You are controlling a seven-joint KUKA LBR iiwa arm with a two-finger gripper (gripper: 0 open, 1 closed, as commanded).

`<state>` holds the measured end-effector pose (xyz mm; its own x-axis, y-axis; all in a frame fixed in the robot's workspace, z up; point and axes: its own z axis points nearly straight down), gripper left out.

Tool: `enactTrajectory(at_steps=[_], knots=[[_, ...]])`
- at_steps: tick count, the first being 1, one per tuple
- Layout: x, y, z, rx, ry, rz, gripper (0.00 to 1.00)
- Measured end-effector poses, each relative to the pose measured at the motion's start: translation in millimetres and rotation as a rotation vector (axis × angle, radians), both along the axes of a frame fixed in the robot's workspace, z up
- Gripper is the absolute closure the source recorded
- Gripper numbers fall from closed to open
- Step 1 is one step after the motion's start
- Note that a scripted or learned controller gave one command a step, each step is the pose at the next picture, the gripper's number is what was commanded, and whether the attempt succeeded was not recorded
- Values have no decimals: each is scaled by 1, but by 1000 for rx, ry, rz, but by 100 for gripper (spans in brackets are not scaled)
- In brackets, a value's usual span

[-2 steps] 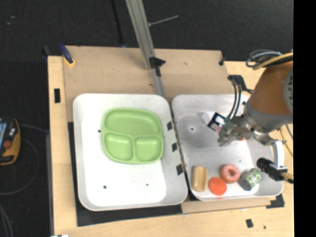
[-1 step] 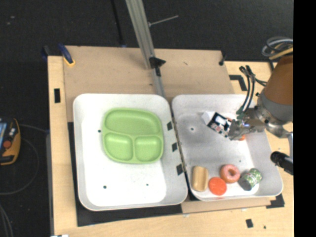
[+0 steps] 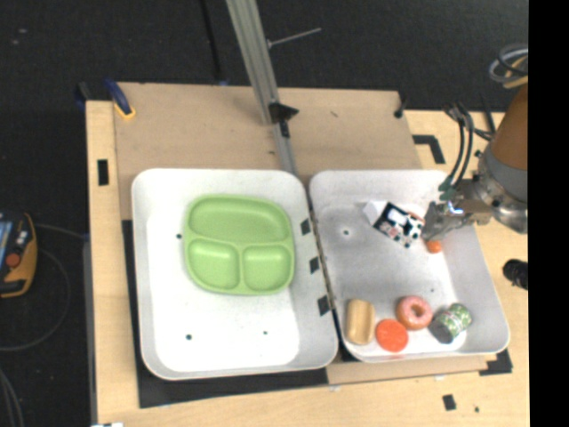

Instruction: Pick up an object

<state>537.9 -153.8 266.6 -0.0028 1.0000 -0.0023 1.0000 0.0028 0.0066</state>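
Nearest the lens, along the right bin's (image 3: 462, 274) front edge: four small items in a row. From left, a tan bread-like roll (image 3: 358, 320) standing on end, a round orange-red ball (image 3: 391, 335), a pink ring doughnut (image 3: 413, 310) just behind and touching the ball, and a greenish-grey crumpled lump (image 3: 451, 322) at the front right corner.

Left bin (image 3: 160, 327): holds a light green divided plate (image 3: 239, 243), one long compartment at the back, two smaller ones in front. Plate sits toward the bin's rear centre, flat.

Right bin, rear half: a small box-like object (image 3: 394, 221), white with a black face and small coloured marks, lying tilted with one white corner pointing left. Just to its right, a small orange piece (image 3: 434, 246) on the bin floor.

Gripper (image 3: 439, 223) reaches in from the right, low over the rear of the right bin, tip just beside the black-and-white box and directly above the orange piece. Cannot tell at this size whether it is released or clenched, nor whether it touches either thing. Nothing visibly lifted; box and orange piece both appear to rest on the bin floor.

Behind the bins: a grey metal post (image 3: 256, 60) rising from the bench (image 3: 204, 132) at a slant.
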Motion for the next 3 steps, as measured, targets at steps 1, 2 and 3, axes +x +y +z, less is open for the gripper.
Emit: enactTrajectory(at_steps=[1,2,3], knots=[[21,48,7,3,3,5,100],[42,101,12,3,4,5,100],[71,150,4,2,4,4,100]])
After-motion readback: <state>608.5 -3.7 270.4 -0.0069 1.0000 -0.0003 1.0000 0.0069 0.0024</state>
